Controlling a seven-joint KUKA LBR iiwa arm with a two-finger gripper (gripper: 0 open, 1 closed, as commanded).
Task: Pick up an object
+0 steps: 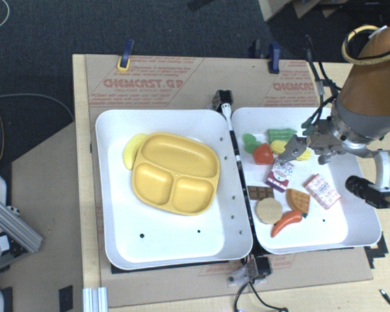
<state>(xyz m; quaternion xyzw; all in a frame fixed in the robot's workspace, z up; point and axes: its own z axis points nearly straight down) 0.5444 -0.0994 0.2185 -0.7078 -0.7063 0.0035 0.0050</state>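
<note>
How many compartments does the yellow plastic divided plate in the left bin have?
3. The yellow plastic divided plate has one long compartment across its far side and two smaller ones on its near side, one at left, one at right.

Right bin [361,236] holds the pickable items, clustered around and below the gripper [292,149]. Red tomato [263,153] and green piece [250,140] just left of it; green block [281,134] just above; yellow piece [303,153] at its right side. Red-white packet [281,174] directly below, tilted. Further below: chocolate bar [260,192], round cookie [269,210], waffle [298,200], orange-red chili [286,222]. Pink-white packet [323,190] lies lower right, flat, angled.
</note>
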